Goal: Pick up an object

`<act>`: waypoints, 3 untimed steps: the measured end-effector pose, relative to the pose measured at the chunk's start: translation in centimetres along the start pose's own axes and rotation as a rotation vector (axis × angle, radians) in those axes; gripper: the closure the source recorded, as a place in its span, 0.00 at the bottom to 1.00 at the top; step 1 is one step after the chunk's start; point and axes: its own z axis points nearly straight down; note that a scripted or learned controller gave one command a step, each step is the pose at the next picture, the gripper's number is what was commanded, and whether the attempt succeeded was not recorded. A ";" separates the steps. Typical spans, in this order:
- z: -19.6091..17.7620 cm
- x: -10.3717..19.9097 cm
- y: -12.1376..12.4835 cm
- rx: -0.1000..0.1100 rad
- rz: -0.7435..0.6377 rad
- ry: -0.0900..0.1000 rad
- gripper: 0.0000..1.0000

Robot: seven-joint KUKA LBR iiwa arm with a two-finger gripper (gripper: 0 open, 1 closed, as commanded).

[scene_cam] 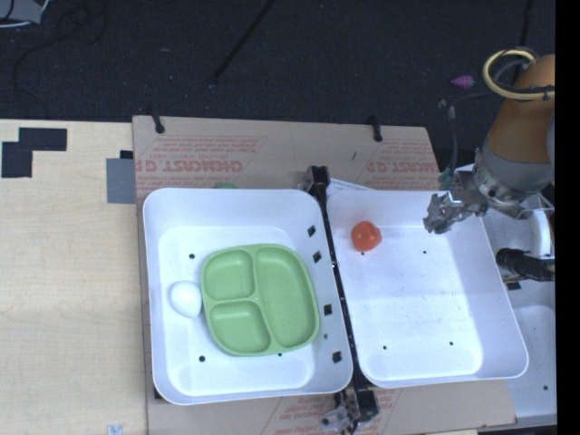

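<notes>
Grey arm, orange band, yellow cable.

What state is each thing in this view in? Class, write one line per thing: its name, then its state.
Gripper: above the right bin's far right corner, holding nothing that shows.
Orange-red ball: resting free on the floor of the right bin, near its far left.
Green divided plate: lying flat, right way up, in the left bin, nothing in its compartments.
White egg-shaped object: resting against the plate's left edge.
</notes>
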 end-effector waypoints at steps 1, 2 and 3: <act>-5.3 -0.1 0.1 0.001 0.000 0.000 1.00; -5.8 5.2 -1.5 0.006 -0.002 0.002 1.00; -5.0 11.2 -2.9 0.008 -0.003 0.003 1.00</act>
